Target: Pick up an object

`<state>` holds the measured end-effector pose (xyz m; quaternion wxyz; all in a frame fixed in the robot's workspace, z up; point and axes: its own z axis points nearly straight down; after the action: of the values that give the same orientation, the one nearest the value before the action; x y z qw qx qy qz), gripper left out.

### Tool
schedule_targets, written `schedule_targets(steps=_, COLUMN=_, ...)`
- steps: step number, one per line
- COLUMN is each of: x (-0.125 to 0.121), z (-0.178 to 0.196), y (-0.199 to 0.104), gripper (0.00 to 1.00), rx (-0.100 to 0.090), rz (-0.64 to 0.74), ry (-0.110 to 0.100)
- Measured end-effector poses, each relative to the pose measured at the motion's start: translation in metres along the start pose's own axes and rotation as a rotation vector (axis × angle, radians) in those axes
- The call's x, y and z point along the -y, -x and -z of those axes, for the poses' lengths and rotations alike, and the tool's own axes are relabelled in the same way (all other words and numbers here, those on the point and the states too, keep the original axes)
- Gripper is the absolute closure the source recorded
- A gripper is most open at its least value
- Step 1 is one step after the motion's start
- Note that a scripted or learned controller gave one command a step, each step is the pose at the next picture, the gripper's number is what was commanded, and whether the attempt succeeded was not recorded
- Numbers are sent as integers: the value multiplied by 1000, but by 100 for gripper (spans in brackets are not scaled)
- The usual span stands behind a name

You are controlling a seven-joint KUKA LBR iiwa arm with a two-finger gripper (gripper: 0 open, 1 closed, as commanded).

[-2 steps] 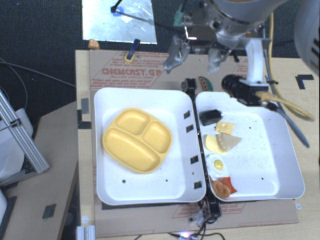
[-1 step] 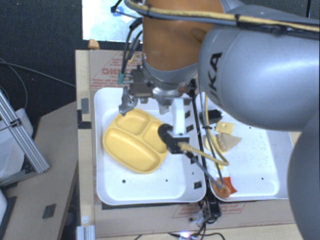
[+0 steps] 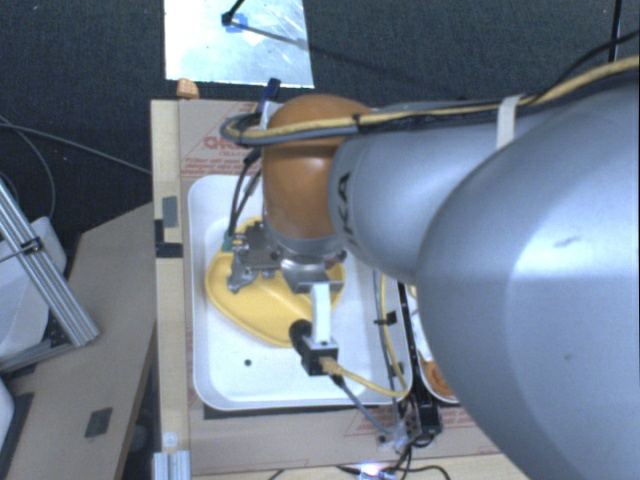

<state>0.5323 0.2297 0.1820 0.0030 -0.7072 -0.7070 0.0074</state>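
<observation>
Yellow, smooth and rounded, a banana-like object lies in the left white bin, towards the bin's left wall. Its long axis seems to run from upper left to lower right, though much of it is covered. The grey arm reaches in from the right and fills most of the view; its orange band sits directly above the yellow object. The gripper hangs straight over the object's middle, so the thing to be picked lies right beneath the tool, spilling out to its left and lower side. Whether the tool is touching the object or only just above it cannot be made out. The wrist housing hides the tips, so it cannot be told whether the gripper is spread or pressed together. The right bin is almost wholly covered by the arm and cables, with a sliver of rim and something orange-brown showing.
</observation>
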Motion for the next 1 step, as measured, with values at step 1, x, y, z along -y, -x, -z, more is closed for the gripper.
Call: schedule_targets(steps=1, x=-3, z=20, y=-1, gripper=100, rx=-8, rz=0, ry=15)
